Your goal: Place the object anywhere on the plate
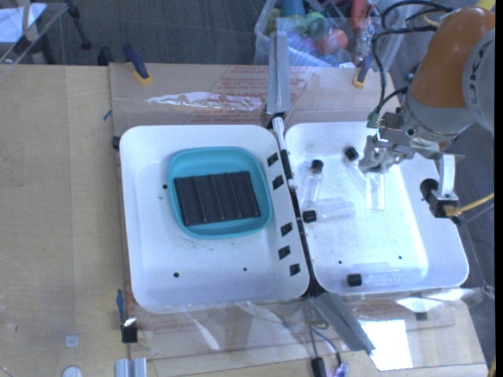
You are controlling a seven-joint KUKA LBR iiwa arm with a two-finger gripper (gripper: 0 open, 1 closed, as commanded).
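Reached in from right, arm w/ orange band above wrist. Gripper (376, 160) low over right bin (440, 269), state unclear. Clear vials (330, 210) in right bin. Teal plate (178, 167) in left bin (141, 210), dark ribbed block (216, 198) on it.

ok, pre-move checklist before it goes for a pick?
1. Plate in left bin, upright: ok.
2. Plate free to receive: not ok, a dark ribbed block covers its middle.
3. Objects in right bin: ok, several clear vials with black caps, e.g..
4. Gripper over right bin, above the vials: ok.
5. Finger state: cannot tell.
6. Anything held: cannot tell.
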